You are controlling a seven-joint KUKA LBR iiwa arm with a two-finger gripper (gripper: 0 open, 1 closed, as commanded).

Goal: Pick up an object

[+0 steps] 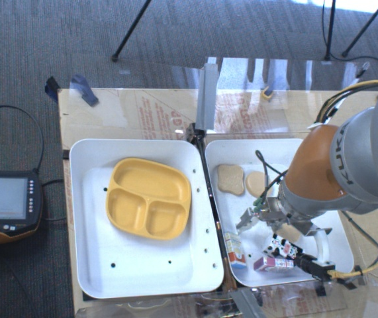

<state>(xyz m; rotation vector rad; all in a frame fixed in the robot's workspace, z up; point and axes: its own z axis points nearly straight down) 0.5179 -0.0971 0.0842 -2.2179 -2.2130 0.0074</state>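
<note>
The right bin (321, 144) holds a tan bread slice (230, 179) and a round tan biscuit (255, 183) near its far left corner. A small red and blue carton (236, 249) stands by the bin's left wall at the front. A cow-patterned carton (283, 247) and a pink carton (273, 264) lie at the front. My gripper (249, 218) hangs low over the middle of this bin, below the bread and above the cartons, under the orange wrist band (311, 167). I see nothing held in it.
The left bin (93, 257) holds a yellow divided plate (150, 199). A metal post (206, 101) rises behind the gap between the bins. A teach pendant (6, 201) lies on the floor at far left. Cables trail along the right bin's right side.
</note>
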